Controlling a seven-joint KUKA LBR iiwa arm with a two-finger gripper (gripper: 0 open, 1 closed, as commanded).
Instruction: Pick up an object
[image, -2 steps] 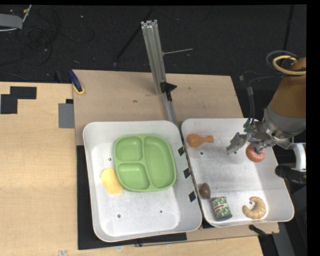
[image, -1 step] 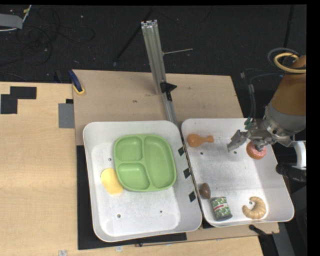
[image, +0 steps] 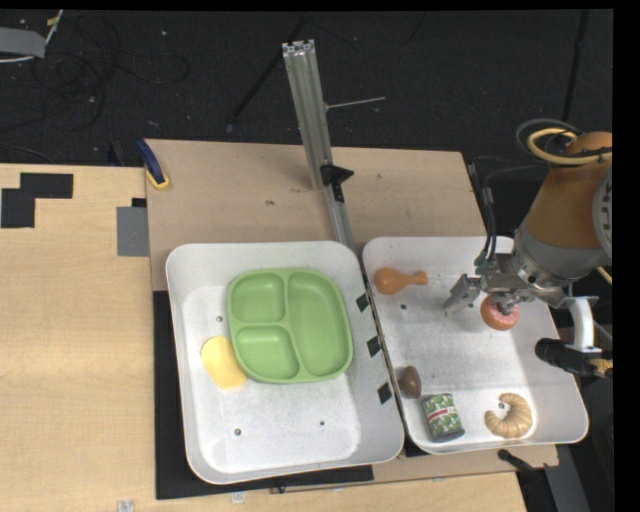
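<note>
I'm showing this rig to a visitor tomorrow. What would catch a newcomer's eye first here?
Probably the bright green divided plate in the left bin, with a yellow object against its left edge. Next, the arm's gripper low in the right bin, beside a pink-orange round object, with a croissant and a small green can near the front.

A brown board (image: 300, 190) lay across the tabletop (image: 70, 340), which was pale wood. From the board's middle an aluminium post (image: 310, 110) rose at a slant. Behind the board the floor (image: 180, 70) was black, with dark cables strewn over it. At the board's left edge sat a blue-and-yellow clamp (image: 153, 165).
</note>
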